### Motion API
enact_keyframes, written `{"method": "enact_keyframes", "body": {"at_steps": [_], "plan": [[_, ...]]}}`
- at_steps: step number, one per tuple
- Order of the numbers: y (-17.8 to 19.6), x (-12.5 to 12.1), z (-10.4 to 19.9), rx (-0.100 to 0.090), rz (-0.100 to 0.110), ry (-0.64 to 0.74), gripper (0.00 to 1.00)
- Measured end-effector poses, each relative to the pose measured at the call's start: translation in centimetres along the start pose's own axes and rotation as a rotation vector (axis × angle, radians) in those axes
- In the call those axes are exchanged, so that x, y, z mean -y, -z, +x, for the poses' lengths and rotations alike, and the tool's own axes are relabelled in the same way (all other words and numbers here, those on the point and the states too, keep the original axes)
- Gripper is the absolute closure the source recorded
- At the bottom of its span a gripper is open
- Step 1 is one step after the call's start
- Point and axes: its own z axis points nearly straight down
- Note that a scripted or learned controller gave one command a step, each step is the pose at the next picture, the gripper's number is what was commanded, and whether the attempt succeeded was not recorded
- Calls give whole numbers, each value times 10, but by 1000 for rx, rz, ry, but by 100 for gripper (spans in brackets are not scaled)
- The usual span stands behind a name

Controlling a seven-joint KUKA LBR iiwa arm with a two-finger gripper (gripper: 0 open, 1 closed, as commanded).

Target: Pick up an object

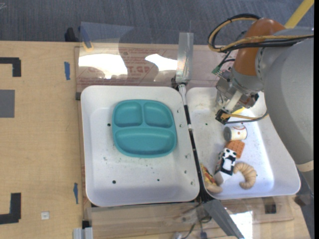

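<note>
The grey arm (291, 83) is reaching in from the right, its orange band (253, 41) sitting above the wrist. The end effector (227, 102) is hanging over the far part of the right bin (280, 179), close to that bin's back left corner. The wrist is hiding its tip from this slant, so I cannot tell whether it is wide or narrow, and nothing is showing as held in it.

The loose things are all lying in the right bin, nearer the camera than the end effector and apart from it. A small white cup (236, 132) with a red mark is lying closest to it. Just below the cup an orange waffle-like piece (237, 147) is resting. A black-and-white toy (228, 162), possibly a cow figure, is touching that piece's lower edge. A tan croissant (247, 175) is curling beside the toy on the right. A pinkish food toy (211, 179) is lying against the bin's left wall near the front corner.

The left bin (95, 185) is holding a teal divided plate (144, 128), lying flat near its middle, with a few dark specks scattered on the white floor around it. Both bins are sitting side by side on the pale brown desk (35, 133).
</note>
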Motion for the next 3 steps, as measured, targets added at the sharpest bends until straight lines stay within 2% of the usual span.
{"method": "enact_keyframes", "body": {"at_steps": [1, 2, 3], "plan": [[-3, 2, -3, 9, 11, -2, 0], [9, 1, -1, 4, 5, 0, 100], [-12, -1, -82, -1, -3, -405, 100]]}}
